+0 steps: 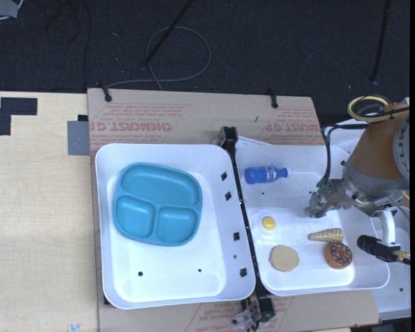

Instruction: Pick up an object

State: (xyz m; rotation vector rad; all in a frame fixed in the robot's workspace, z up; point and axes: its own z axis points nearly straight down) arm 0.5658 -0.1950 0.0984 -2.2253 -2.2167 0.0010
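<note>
The right bin (290, 185) holds a blue bottle (265, 175) lying on its side near the back. A small yellow piece (268, 222) lies in the middle, with a round tan cookie (284, 258) in front of it. A toy ice cream cone (326, 236) and a brown donut (338, 254) lie at the front right. My gripper (318, 207) hangs low over the right bin's right side, just behind the cone and apart from it. Nothing shows in its grasp.
The left bin (124, 268) bears a blue divided plate (157, 203) in its back half. A black divider (238, 220) runs between the two bins. The arm's orange band (377, 147) rises over the right bin's far right wall.
</note>
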